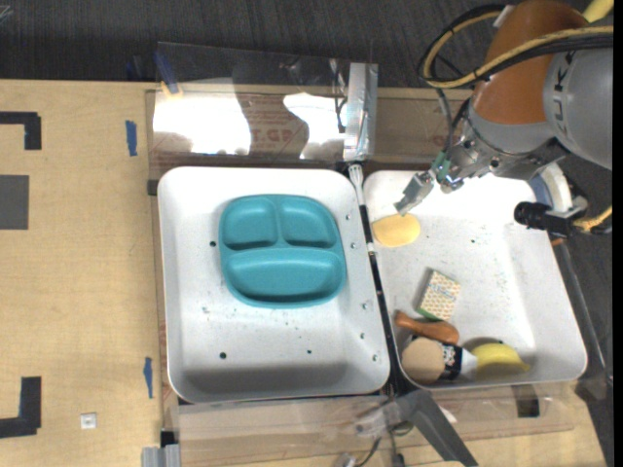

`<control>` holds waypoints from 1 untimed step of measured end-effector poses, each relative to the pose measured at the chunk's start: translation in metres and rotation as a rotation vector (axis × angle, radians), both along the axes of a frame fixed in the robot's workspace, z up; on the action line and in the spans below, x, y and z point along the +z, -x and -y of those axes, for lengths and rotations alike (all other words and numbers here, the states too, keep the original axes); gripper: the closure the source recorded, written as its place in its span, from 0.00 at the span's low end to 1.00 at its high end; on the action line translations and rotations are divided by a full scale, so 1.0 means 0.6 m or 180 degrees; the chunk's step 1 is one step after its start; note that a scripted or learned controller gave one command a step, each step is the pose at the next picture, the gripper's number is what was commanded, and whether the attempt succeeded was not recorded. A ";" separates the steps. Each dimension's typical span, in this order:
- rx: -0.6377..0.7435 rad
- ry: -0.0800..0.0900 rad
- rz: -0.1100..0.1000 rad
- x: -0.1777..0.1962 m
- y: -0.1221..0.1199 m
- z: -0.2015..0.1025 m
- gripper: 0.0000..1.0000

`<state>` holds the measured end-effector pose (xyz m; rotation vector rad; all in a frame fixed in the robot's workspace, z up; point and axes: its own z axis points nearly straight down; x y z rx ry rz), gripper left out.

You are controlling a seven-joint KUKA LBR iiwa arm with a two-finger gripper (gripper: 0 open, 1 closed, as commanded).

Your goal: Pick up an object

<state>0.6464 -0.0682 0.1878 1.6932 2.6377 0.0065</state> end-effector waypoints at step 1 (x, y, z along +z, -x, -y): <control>-0.0002 0.0000 -0.0013 -0.003 0.002 0.000 0.00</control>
